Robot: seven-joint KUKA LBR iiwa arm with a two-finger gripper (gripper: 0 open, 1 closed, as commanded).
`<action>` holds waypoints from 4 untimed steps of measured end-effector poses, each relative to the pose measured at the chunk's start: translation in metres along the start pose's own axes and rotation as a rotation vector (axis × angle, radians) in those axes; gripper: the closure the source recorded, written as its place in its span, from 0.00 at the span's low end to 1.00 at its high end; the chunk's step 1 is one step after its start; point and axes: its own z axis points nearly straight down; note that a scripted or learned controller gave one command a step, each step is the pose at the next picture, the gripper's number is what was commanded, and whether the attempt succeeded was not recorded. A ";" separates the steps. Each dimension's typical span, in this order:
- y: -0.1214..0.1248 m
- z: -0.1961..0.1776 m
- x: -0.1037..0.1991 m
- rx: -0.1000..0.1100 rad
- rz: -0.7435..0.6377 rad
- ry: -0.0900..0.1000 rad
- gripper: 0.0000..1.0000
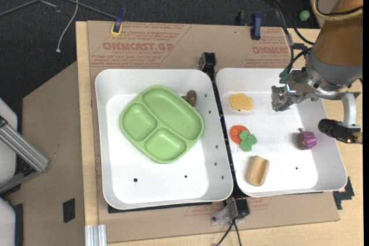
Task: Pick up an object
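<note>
Claw [281, 99] hangs over the right white bin's [323, 181] far side; I cannot tell its state. Left bin [115, 181] bears a green divided plastic plate [162, 124]. Right bin: tan cylinder [258, 170] near, yellow piece [241, 102] far, red-and-green toy [243, 136] between, purple toy [306, 139] right.

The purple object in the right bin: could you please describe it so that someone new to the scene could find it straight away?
Start at the right-hand white bin, the one the arm reaches over. Along its right side, below the gripper, lies the small purple object with a darker top. It is the only purple thing there; its neighbours are a yellow piece, a red-and-green piece and a tan cylinder.
</note>
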 end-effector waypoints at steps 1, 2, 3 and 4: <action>-0.009 0.047 -0.002 0.000 0.001 0.000 0.00; -0.017 0.092 0.001 0.006 0.001 0.001 0.00; -0.018 0.139 0.002 0.005 0.001 0.001 0.00; -0.016 0.126 0.001 -0.001 0.002 0.001 1.00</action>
